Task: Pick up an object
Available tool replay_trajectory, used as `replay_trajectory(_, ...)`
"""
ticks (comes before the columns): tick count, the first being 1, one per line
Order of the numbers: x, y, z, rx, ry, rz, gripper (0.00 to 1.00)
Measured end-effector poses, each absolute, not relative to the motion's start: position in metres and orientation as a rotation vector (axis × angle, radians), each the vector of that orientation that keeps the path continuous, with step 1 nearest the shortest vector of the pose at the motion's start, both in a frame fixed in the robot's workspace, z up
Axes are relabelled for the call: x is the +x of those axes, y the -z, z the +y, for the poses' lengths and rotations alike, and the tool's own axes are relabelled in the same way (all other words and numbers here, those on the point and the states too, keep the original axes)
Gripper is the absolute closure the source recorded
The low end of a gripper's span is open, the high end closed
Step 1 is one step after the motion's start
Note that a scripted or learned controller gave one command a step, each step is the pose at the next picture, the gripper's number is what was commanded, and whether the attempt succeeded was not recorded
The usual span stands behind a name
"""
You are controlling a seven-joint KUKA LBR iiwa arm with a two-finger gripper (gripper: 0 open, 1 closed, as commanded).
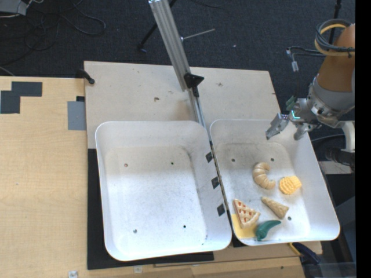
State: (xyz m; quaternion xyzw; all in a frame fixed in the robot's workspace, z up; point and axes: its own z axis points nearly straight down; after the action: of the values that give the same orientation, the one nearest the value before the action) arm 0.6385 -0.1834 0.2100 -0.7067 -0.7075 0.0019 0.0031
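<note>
You've got the gripper hanging over the back rim of the right bin, near its far right corner. Its two fingers are apart with nothing between them. The arm comes in from the right, orange band above the wrist.

Edges: the two bins sit side by side, touching along a centre divider with three small black clips on it. A slanted aluminium rail runs from the top of the view down to that divider's back end, just left of the gripper's position. All the objects sit in the front half of the right bin; the back half under the gripper is bare floor, so you have open room there. The left bin has bare floor across its whole width.

Count in the right bin, five pieces, one of each:
- croissant, mid-bin
- yellow waffle-textured piece, just right of the croissant, slightly apart
- tan cone-shaped piece, in front of those two
- pie slice with lattice top, close to the divider
- green piece, at the front wall, near the cone's left end

The gripper is well apart from all five.
</note>
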Motion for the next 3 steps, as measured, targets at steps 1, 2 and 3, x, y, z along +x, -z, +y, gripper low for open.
replay_trajectory(1, 0.640, -0.213, -0.183, -2.215, -0.003, -2.225, 0.00)
replay_trajectory(2, 0.633, -0.166, -0.187, -2.216, -0.006, -2.218, 0.00)
replay_trajectory(3, 0.628, -0.101, -0.186, -2.216, -0.007, -2.216, 0.00)
